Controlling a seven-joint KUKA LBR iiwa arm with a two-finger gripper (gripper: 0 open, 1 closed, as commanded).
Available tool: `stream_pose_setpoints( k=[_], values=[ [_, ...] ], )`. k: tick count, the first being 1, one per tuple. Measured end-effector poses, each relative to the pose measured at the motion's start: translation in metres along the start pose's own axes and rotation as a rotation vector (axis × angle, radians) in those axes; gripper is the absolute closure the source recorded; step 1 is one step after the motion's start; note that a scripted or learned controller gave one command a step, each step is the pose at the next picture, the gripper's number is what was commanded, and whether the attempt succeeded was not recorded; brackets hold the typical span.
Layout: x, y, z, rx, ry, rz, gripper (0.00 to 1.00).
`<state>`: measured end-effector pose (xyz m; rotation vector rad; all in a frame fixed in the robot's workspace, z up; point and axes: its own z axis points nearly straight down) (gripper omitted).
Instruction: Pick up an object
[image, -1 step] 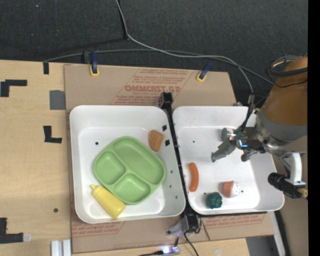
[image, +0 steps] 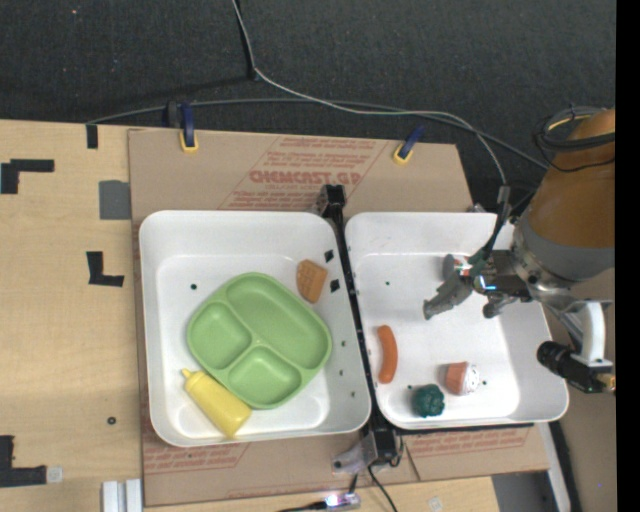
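Objects to pick from are spread over both bins, and I count six in all. In the right bin (image: 520, 400) I see three: one orange sausage (image: 386, 353) lying lengthwise near the bin's left wall, one dark green lump (image: 428, 400) near the front edge, and one small orange-and-white piece (image: 460, 378) just beside it to the right. In the left bin (image: 160, 240) I count three more: one green divided plate (image: 260, 340) with three compartments in the middle, one yellow bottle (image: 214, 402) lying at the plate's front-left edge, and one brownish-orange piece (image: 311, 281) by the bin's right wall.

My one gripper (image: 466, 296) sits over the right bin's upper middle, reaching in from the right. Its two fingers (image: 443, 298) are spread apart with nothing between them. It is well apart from the three items in that bin, which all lie nearer the front.
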<state>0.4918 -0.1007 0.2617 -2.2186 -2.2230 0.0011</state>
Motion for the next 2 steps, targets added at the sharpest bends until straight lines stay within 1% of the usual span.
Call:
stream_pose_setpoints(
  k=[1,2],
  values=[
    [0.000,0.000,0.043,0.005,0.000,0.001,0.00],
    [-0.006,-0.007,0.091,0.006,0.001,0.003,0.00]
  ],
)
